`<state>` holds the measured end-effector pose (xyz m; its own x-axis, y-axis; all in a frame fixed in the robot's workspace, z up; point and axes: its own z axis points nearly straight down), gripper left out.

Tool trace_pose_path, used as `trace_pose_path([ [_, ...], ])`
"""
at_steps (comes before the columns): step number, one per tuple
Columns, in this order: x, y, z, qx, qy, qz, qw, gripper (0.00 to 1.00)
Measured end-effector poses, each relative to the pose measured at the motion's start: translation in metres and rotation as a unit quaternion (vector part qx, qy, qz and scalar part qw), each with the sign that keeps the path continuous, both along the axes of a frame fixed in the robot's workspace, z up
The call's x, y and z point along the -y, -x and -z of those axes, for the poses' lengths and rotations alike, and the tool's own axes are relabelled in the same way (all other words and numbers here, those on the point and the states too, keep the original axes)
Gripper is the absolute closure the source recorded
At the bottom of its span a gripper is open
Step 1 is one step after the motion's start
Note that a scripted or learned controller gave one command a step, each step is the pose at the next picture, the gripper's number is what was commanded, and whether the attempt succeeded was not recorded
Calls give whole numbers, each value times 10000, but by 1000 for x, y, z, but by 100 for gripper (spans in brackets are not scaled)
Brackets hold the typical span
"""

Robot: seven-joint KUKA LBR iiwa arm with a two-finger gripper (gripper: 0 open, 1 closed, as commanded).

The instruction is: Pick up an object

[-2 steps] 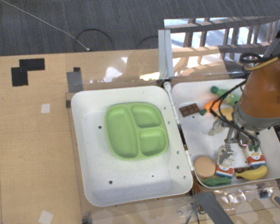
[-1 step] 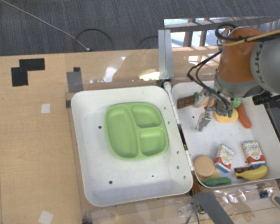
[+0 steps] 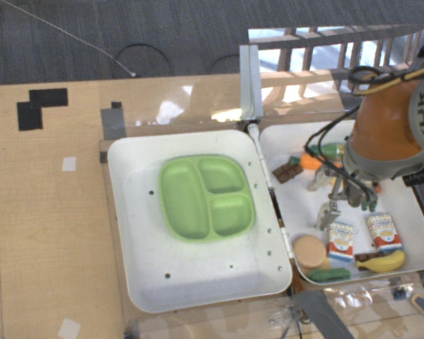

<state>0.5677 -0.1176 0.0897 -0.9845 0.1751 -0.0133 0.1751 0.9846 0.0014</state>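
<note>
Just above upright carton [image 3: 341, 240], gripper [image 3: 330, 215], fingers parted, holding nothing.

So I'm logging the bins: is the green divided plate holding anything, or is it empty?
Empty. The green divided plate lies flat in the left bin, and all three of its compartments show only bare green surface.
</note>
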Motion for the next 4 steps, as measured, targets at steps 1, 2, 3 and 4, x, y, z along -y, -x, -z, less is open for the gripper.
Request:
trace_pose_path([
  [1,-13,64,-2,52,-1,693,9976,0],
  [2,3,68,-1,45,-6,517,9987,0],
  [3,10,72,-1,38,-26,1332,9911,0],
  [4,16,68,-1,21,-35,1966,9805,0],
])
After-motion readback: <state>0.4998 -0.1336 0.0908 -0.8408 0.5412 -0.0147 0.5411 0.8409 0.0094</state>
